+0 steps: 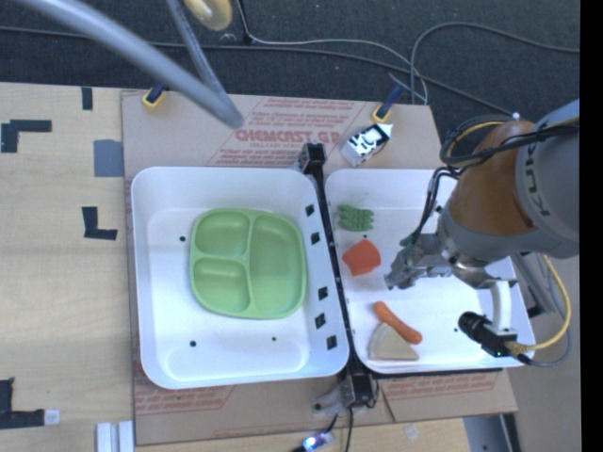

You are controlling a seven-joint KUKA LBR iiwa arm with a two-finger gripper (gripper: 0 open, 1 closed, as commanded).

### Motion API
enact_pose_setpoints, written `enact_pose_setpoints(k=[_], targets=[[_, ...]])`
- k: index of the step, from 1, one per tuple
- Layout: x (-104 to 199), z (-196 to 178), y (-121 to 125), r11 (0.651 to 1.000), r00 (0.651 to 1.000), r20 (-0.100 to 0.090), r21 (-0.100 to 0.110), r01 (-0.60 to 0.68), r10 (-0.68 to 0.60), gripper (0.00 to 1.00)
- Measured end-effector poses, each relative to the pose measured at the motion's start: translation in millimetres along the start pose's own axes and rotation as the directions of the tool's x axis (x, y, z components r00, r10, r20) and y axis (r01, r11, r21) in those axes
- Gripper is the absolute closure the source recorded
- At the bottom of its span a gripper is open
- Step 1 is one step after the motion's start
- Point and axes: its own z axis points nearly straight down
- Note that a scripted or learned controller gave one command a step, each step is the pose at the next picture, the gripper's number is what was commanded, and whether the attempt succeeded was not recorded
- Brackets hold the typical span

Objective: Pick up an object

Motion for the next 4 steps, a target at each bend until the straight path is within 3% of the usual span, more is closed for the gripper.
enact_pose_setpoints(k=[1,2,4], targets=[[-4,-59,8,1.000,1.000,0.001,-0.003,0.000,0.000,1.00],[-4,-68,9,1.000,1.000,0.000,0.002,0.000,0.000,1.00],[107,-79,54,1.000,1.000,-0.001,0.001,0.007,-0.007,1.00]])
